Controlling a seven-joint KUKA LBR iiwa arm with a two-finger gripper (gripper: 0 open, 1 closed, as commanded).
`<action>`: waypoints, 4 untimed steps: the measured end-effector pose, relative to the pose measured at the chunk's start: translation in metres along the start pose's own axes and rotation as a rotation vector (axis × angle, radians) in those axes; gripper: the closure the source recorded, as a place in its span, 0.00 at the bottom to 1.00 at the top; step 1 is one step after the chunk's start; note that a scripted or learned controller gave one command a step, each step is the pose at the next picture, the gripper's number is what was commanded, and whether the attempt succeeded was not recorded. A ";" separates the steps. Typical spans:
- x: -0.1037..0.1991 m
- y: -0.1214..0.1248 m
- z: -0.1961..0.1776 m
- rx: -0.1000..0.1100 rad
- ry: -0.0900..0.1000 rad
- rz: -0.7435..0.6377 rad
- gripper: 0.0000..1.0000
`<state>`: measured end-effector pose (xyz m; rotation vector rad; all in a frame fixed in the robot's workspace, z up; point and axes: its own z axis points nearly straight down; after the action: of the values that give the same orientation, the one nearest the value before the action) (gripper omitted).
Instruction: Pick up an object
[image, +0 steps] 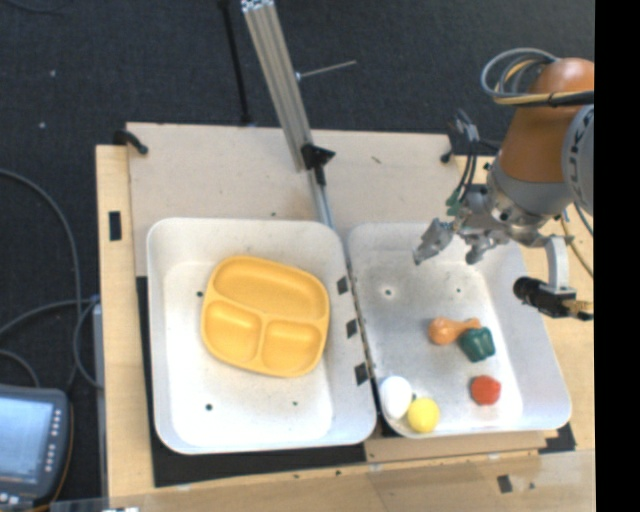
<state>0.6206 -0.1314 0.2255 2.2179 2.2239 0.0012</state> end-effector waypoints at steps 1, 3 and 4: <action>0.000 0.000 0.000 0.000 0.000 0.000 0.00; -0.002 0.009 0.105 0.005 -0.002 0.001 0.00; -0.003 0.009 0.125 0.002 -0.003 0.003 0.00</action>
<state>0.6293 -0.1348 0.1002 2.2214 2.2201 -0.0045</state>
